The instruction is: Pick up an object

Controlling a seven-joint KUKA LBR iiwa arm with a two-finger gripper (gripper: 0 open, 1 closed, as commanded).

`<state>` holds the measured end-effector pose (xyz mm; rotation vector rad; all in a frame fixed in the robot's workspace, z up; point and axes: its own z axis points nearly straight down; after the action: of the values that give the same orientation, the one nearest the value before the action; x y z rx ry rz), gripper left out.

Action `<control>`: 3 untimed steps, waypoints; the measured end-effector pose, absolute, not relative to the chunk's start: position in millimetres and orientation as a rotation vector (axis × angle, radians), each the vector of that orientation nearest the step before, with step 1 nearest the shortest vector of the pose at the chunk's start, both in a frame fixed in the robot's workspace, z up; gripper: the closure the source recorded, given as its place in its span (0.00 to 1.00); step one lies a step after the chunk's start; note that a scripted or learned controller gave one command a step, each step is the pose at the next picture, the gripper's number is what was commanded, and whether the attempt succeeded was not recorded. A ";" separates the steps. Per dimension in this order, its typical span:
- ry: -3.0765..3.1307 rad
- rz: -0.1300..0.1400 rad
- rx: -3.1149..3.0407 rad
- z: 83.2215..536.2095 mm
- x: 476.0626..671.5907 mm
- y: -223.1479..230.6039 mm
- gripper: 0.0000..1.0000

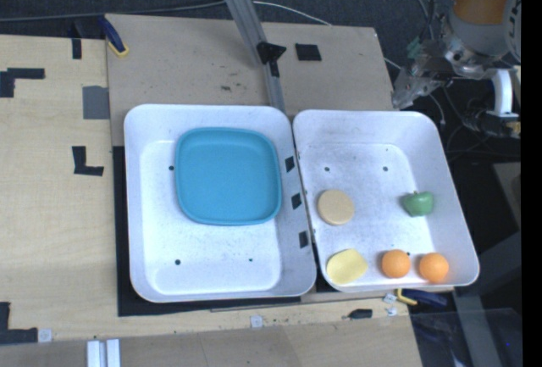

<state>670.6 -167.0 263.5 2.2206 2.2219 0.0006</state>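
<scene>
Wooden boards make up the bench (51,213), and two white bins sit side by side on it. From the middle of the camera view, the left bin (152,272) lies at about eight o'clock and has a blue plate (227,175) in it. The right bin (373,145) lies at about four o'clock and has five small things to pick from. A tan disc (335,208) is near the bin's middle. A yellow piece (346,266) sits at six o'clock from the disc. Two orange balls (414,264) lie just beside each other along the near wall. A green piece (417,203) rests near the right wall.

Up at two o'clock, the gripper (412,84) hangs outside the bins, past the right bin's far corner, with nothing in it. I cannot tell how its jaws stand.

I think the tan disc is the best pick. It has bare floor all around, so the arm can come straight down. The balls and yellow piece sit close to the wall and each other, so they look harder to grab.
</scene>
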 end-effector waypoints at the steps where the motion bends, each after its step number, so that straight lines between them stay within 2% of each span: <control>1: 2.226 0.000 2.218 261.0 672.6 -122.7 1.00; 2: 2.226 0.000 2.218 253.5 659.5 -75.1 1.00; 3: 2.228 0.000 2.217 240.1 656.9 -14.0 1.00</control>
<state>656.9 -14.0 240.1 2.2171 2.2282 -0.0003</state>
